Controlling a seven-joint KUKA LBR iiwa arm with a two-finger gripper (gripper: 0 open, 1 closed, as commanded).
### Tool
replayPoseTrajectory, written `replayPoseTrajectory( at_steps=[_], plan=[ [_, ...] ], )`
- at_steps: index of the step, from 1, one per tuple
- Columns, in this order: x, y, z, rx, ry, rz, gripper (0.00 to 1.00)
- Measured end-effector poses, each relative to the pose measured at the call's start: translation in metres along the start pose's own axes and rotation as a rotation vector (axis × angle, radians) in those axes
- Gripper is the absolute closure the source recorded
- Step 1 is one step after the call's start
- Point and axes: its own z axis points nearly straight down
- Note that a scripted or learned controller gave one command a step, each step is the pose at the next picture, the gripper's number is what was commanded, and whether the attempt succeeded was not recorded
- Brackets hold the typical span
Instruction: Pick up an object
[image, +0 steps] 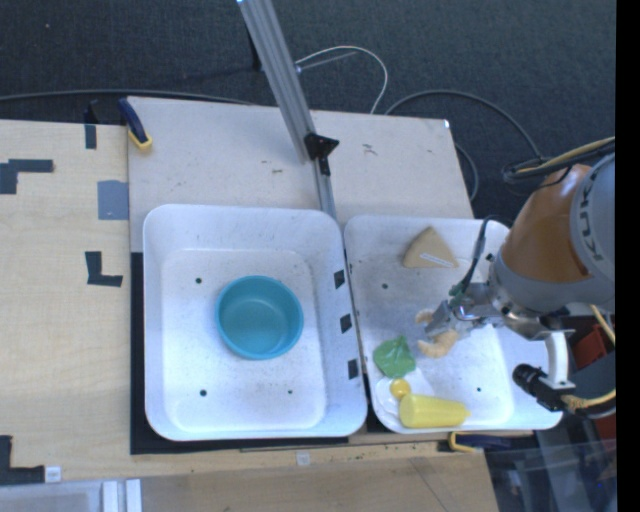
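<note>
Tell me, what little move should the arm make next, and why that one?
Probably a short push straight down. The gripper hangs in the right bin right over a small tan object, with the green piece just beside it. Nothing can be seen held, so lowering onto the tan object looks like the sensible next step.

Robotics laboratory: a taped plywood worktop (60, 300) bearing two white bins (160, 300), loose cables (350, 55) and a metal camera pole (285, 85).
</note>
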Motion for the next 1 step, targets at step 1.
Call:
replayPoseTrajectory(
  at_steps=[1],
  plan=[
    [-0.0013, 0.0054, -0.062, -0.003, -0.001, 0.0, 1.0]
  ],
)
